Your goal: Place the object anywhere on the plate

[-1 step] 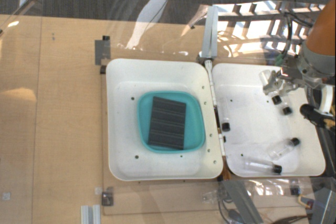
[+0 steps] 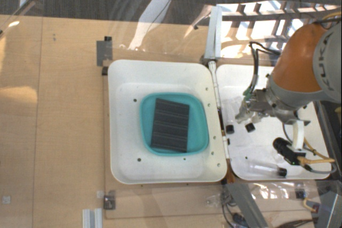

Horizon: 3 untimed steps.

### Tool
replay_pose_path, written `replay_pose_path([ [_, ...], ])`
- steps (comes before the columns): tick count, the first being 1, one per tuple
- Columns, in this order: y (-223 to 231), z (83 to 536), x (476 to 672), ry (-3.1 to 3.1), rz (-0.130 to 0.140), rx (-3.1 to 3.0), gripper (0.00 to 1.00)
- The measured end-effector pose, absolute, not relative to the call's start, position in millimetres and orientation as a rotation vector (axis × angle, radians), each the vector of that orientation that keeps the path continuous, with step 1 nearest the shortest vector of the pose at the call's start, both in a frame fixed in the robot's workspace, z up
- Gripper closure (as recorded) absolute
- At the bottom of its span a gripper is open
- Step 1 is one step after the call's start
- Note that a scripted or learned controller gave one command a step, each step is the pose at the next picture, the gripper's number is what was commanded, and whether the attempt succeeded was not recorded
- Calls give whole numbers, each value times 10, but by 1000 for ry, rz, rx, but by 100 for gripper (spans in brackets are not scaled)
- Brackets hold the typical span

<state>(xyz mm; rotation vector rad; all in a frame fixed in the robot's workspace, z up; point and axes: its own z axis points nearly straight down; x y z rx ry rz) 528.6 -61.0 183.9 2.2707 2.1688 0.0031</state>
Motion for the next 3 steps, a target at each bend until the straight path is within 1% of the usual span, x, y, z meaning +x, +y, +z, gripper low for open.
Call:
replay_pose_path([
  [1,21,1853,5527,2198,8,2239,100],
  [2,627,1852,5880,2341,8,2088,100],
  [3,626,1854,5880,2341,8,2089,0],
])
